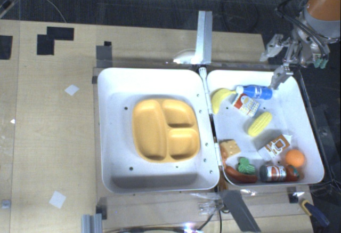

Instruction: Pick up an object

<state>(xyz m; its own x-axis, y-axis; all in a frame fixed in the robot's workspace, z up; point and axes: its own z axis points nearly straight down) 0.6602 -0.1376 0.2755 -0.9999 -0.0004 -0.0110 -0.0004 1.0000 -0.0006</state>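
Nearest candidate is the blue-capped bottle [251,96], lying on its side at the far end of the right bin [311,120], cap toward the arm. The hand [279,74] sits at the bin's far right corner, tip just beside the cap, nothing between the fingers. Can't tell whether the fingers are apart or together from this angle.

Judgement: approach step, grasp not made yet. Next move calls for lining up over the bottle body and descending; it's round and lying flat, so it may roll if nudged off-centre.

Neighbours: banana [220,99] touching or just beside the bottle's left end, corn cob [259,123] just nearer, with a small gap. Near end of the bin is crowded: juice carton [276,146], orange [294,159], dark can [274,174], green toy [245,165], cracker [230,148], all close together.

Room: far wall and right wall hem in the hand's corner; little clearance there. Open floor lies along the right side, between bottle and carton. Left bin [109,120] holds a yellow divided tray [165,129], well apart on the worktop [48,120].
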